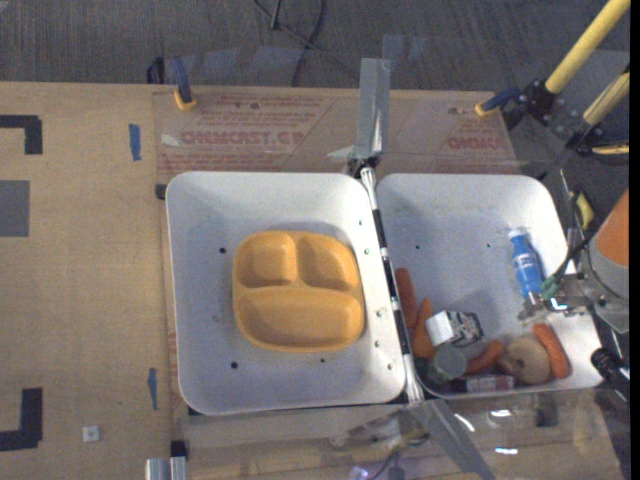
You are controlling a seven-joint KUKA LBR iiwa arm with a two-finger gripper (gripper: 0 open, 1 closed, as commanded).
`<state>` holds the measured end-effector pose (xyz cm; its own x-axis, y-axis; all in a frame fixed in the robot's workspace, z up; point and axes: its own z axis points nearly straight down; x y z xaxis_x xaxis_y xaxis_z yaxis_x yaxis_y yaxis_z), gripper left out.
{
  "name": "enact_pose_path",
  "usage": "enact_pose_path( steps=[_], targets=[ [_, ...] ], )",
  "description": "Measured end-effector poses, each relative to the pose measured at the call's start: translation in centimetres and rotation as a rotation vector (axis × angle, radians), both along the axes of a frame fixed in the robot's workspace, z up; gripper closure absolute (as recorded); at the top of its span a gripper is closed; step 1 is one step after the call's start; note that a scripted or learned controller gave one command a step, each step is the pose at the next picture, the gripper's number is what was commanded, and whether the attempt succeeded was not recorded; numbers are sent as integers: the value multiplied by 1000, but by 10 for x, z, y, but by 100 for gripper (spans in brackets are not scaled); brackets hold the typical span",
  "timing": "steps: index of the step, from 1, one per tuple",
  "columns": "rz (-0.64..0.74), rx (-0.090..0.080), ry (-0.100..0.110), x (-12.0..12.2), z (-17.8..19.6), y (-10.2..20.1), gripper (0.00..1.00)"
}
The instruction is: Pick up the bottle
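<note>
The bottle (525, 265) is small and blue with a white cap. It lies flat in the right part of the right bin (450, 218), with its cap pointing to the far side. My gripper (551, 302) comes in from the right edge, low over the bin. It sits just beyond the bottle's near end and slightly to its right. The bottle's whole length is in plain sight, and nothing shows it lifted off the bin floor.
An orange divided plate (298, 290) lies in the left bin (200, 218). Along the right bin's near side are a long carrot (404, 294), a small white-and-black box (454, 326), a round can (449, 364), a potato (527, 360) and another carrot (553, 351).
</note>
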<state>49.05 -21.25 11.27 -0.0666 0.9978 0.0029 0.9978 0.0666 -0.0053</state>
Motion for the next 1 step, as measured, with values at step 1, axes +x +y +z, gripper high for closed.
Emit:
enact_pose_path(
  steps=[1],
  targets=[
    [-309, -4, 0, 123, 13, -10, 100]
  ],
)
